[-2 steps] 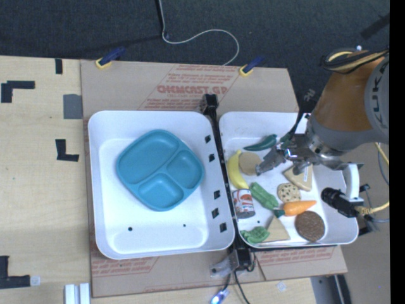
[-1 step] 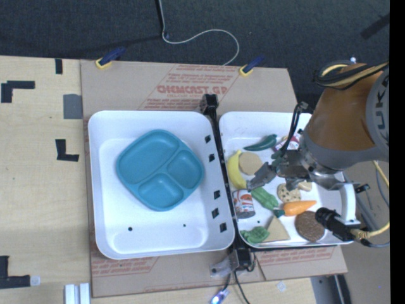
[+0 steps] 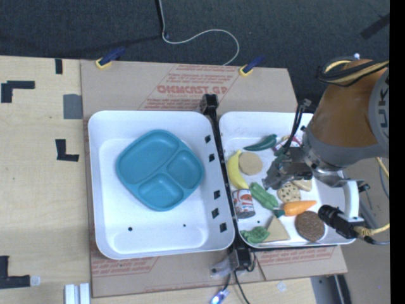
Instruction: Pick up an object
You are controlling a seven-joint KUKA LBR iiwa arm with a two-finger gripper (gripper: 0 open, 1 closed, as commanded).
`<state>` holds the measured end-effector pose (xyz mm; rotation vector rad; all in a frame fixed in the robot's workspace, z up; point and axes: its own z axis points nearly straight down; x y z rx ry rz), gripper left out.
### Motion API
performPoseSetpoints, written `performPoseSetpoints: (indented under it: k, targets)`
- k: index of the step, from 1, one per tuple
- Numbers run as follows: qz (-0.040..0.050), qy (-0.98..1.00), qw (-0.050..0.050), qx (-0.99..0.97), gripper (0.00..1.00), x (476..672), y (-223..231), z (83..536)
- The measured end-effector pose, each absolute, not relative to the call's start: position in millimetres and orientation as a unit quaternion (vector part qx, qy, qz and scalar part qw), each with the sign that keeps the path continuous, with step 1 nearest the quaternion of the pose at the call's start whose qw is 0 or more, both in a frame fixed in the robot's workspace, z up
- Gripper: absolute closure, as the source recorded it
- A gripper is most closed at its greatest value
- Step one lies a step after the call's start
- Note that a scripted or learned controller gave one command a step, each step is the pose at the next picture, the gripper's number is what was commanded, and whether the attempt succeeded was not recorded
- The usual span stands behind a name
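Toy food pieces crowd the right bin [image 3: 253, 122]; the grey-and-orange arm [image 3: 345, 122] bends in from the right, its dark gripper [image 3: 281, 173] low over them beside one speckled cracker [image 3: 288, 192]; its grip cannot be told. One smooth curved banana [image 3: 235, 170] and one orange carrot [image 3: 299, 207] lie there. The left bin [image 3: 104, 233] holds one blue three-compartment plate [image 3: 159, 168].

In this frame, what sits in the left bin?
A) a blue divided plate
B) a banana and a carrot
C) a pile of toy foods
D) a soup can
A: the blue divided plate lies alone in the left bin, while the toy foods, such as the banana, crowd the right bin.
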<state>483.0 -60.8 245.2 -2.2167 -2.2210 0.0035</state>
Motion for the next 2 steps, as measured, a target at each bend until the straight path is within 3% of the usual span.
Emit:
performPoseSetpoints:
  k: [1, 2]
  targets:
    - [-0.0011, -0.710, 0.000, -0.704, 1.00, 509.2, 12.0, 280.8]
    - [-0.0014, -0.710, 0.000, -0.704, 1.00, 486.1, 57.2, 332.8]
